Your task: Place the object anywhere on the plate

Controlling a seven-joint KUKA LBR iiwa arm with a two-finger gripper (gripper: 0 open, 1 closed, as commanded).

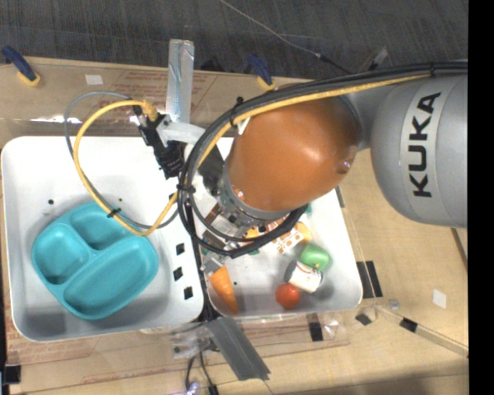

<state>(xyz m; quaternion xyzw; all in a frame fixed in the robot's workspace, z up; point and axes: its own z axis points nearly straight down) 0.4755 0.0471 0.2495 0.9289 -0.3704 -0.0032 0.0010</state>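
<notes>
My hand (230, 225): over right bin, grip state unclear | carrot (223, 286) just below | plate (95, 262) far left, awaiting object

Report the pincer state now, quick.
Pincer: cannot be told; the arm's orange band covers it from above, over the right bin.
</notes>
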